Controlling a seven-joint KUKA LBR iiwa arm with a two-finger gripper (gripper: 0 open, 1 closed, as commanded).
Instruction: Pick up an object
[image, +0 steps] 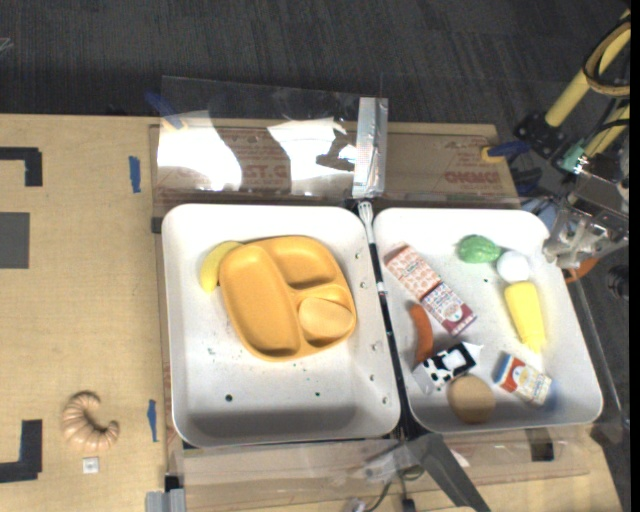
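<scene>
Your arm's gripper (585, 235) sits at the right bin's (585, 345) upper right edge; you cannot tell its grip from here. In that bin you have a green lump (478, 249), a white ball (514, 266), a yellow corn cob (526, 313), two red-and-white cartons (428, 288) and a brown ball (470, 397); the left bin (190, 300) holds an orange tray (285, 294).

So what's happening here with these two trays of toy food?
A robot arm at the right edge is meant to pick something up, but it is off to the side of the bins and holds nothing that I can see. The right bin has small toys: a green piece, a yellow corn cob, small cartons. The left bin holds an orange divided tray.
</scene>
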